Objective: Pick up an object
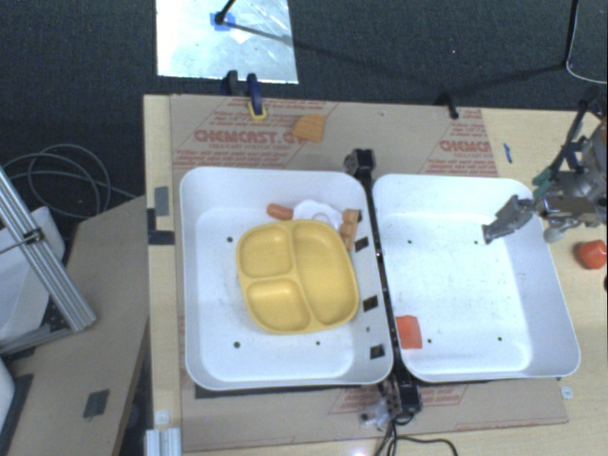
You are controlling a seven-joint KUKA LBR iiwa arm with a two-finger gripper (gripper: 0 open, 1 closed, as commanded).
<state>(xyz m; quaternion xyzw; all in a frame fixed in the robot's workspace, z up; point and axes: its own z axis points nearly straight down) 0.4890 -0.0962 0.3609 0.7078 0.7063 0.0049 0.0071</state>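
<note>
Bins: two white ones side by side, the left bin (204, 255) and the right bin (541, 283). One yellow divided plate (295, 276) fills the left, with one orange sausage-like piece (280, 212) and one small brown piece (350, 222) just behind it. One orange block (408, 331) lies in the right bin's near-left corner, well apart from the gripper (501, 223) above the far right side. Whether its jaws are open I cannot tell; nothing shows between them.

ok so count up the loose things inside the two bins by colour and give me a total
Yellow: 1, the divided tray in the left bin.
Orange: 2, a sausage-shaped piece in the left bin, a block in the right bin.
Tan: 1, a small piece.
White: 1, a small item.
Total: 5
</note>
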